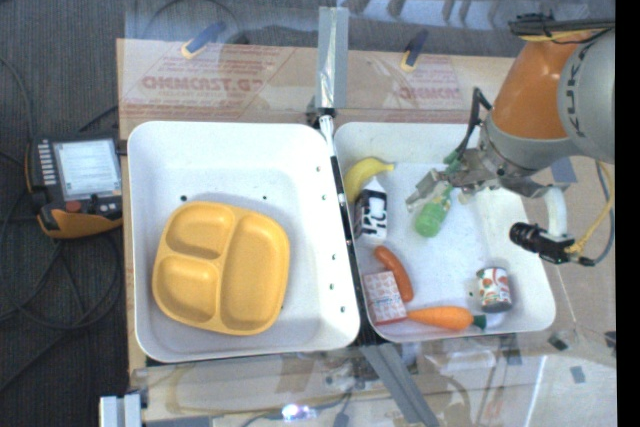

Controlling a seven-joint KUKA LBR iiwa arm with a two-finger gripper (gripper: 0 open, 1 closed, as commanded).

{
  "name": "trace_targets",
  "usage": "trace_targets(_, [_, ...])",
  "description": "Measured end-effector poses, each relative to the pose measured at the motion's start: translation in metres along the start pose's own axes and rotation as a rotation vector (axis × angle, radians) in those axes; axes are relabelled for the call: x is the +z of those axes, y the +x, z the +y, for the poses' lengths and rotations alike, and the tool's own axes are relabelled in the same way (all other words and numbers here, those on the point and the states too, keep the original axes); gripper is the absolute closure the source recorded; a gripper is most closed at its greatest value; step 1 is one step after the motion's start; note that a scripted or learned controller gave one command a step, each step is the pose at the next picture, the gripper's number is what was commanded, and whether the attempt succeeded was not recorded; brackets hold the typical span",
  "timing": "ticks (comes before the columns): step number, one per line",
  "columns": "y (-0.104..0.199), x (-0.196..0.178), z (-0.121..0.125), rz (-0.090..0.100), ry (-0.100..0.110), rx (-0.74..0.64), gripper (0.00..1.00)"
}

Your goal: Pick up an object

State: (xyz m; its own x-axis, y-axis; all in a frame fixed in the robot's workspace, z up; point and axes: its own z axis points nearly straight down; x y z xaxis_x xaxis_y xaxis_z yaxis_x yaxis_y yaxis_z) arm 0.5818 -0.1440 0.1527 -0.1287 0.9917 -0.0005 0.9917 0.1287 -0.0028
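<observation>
Arm's in over the right bin (pixel 540 310) now, gripper (pixel 440 187) low with its fingers spread apart, right above the green bottle (pixel 432 216), nothing clamped between them. Bottle lies near the bin's middle. Banana (pixel 365 173) sits at the top left, black-and-white carton (pixel 371 214) just below it, sausage (pixel 394 273), carrot (pixel 440 318) and can (pixel 493 287) lower down. Yellow tray (pixel 222 265) sits in the left bin (pixel 160 155).

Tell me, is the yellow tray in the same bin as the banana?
No, the yellow tray lies in the left bin, while the banana lies in the right bin.
</observation>
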Motion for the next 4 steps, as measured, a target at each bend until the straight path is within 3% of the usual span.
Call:
trace_targets(1, [-0.027,0.062,-0.011,-0.002,-0.013,0.049,0.00])
trace_targets(2, [-0.027,0.052,-0.010,-0.001,-0.016,0.049,1.00])
trace_targets(3, [-0.027,0.052,-0.010,-0.002,-0.016,0.049,0.00])
trace_targets(4, [-0.027,0.044,-0.011,0.000,-0.014,0.049,1.00])
